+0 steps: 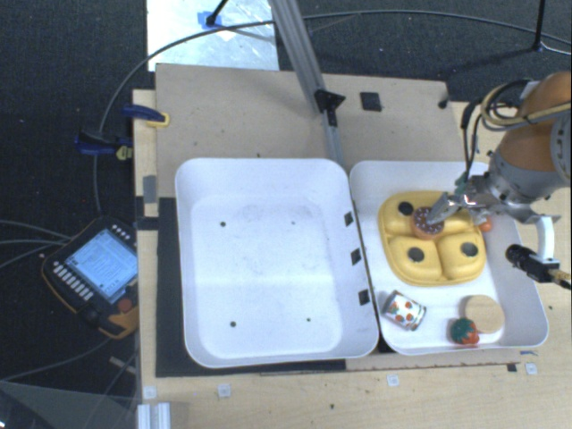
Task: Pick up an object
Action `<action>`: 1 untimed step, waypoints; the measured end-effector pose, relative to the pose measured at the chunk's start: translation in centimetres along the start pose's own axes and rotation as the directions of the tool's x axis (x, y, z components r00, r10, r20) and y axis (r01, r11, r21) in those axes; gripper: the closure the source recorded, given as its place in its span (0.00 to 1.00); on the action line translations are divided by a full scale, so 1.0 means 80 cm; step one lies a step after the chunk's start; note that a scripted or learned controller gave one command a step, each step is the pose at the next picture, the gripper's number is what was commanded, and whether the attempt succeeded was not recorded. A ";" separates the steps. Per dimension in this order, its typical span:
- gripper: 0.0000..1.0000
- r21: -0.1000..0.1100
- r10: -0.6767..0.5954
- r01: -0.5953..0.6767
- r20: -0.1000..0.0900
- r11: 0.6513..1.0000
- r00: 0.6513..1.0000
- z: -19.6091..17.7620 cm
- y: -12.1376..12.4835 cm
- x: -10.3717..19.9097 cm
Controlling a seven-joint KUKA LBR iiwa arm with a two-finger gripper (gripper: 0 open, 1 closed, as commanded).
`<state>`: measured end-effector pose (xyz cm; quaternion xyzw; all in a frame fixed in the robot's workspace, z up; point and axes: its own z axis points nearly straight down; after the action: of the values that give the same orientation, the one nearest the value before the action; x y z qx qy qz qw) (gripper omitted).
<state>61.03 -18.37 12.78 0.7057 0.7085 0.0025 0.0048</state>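
White plastic makes the two shallow bins that stand side by side on the bench [268,114]; the left bin [268,257] has a bare floor, and all the small things are in the right bin [527,320]. A yellow tray [431,239] with four round hollows lies in the upper middle of the right bin, a little turned, so its long axis goes from upper left to lower right. A small reddish ring-shaped object [427,224] sits on the upper part of this tray, between the hollows, and the tool [438,213] is directly over it. Near the front wall of the same bin lie a small can [404,310] with coloured spots, resting on its side with its long axis from upper left to lower right, a tan round disc [483,314], and just beside the disc a small green and red object [462,332]. These three are well apart from the tool and nothing covers them. The arm [532,150] comes in from the right, bent downward, with cables looped over its orange part. The tool points down and to the left, its tip at the reddish object; I cannot tell how far it is open or if it has hold of something. A metal pole [299,43] crosses the bench above the bins. A handheld controller [94,271] lies on the floor at the left.
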 end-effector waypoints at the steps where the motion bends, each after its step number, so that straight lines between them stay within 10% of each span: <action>1: 1.00 -0.007 -0.004 0.004 -0.003 1.000 1.000 -0.016 0.004 0.002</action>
<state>61.34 -18.18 14.07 0.7041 0.7101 0.0060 0.0063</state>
